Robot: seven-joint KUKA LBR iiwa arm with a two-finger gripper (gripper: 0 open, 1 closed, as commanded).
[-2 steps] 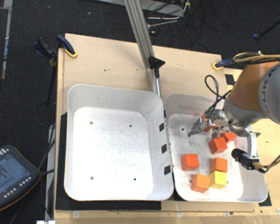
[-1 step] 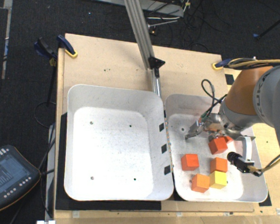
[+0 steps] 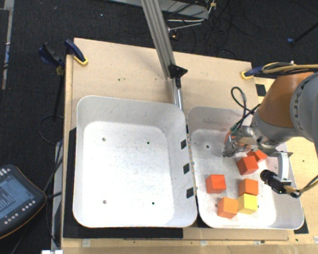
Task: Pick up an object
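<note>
jaws (image 3: 233, 148) state unclear, low in the right bin (image 3: 199, 171) beside orange cube (image 3: 247, 165).

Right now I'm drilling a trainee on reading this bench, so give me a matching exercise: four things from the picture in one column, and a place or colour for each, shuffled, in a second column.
Things:
1. yellow block
2. left bin
3. teach pendant
4. orange band

Places:
A. on the floor, lower left of the bench
B. on the arm, above the wrist
C. right bin, touching an orange block
D. beside the bin that holds the blocks

Pairs: 1-C, 2-D, 3-A, 4-B
</note>
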